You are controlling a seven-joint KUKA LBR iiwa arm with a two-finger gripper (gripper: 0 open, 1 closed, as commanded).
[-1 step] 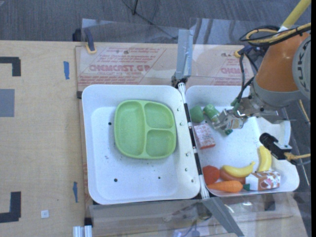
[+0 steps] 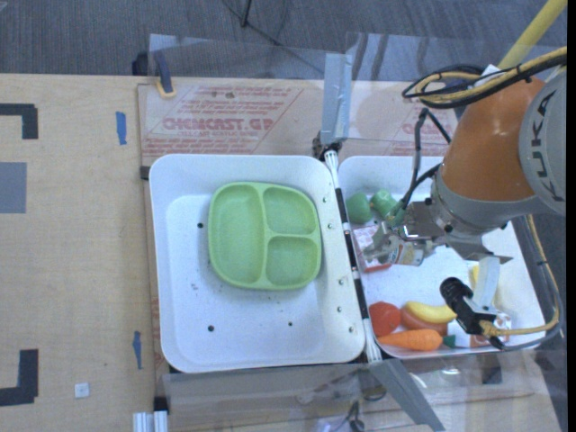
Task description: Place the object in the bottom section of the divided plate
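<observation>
A light green divided plate (image 2: pixel 265 235) lies in the left white bin (image 2: pixel 180 331), with one long section on its left and two smaller ones on its right; nothing lies in any section. My gripper (image 2: pixel 385 243) is down in the right bin (image 2: pixel 522 268), at that bin's left side. It hangs over a small red and white packet-like thing (image 2: pixel 366 241) by the bin wall. Whether that thing is between the fingers is hidden by the gripper body.
Two green toy foods (image 2: pixel 359 207) (image 2: pixel 386 202) sit at the back left of the right bin. Along its front edge lie a red piece (image 2: pixel 384 316), a yellow banana (image 2: pixel 430 313) and an orange carrot (image 2: pixel 413 339). The divider wall (image 2: pixel 346 250) separates the bins.
</observation>
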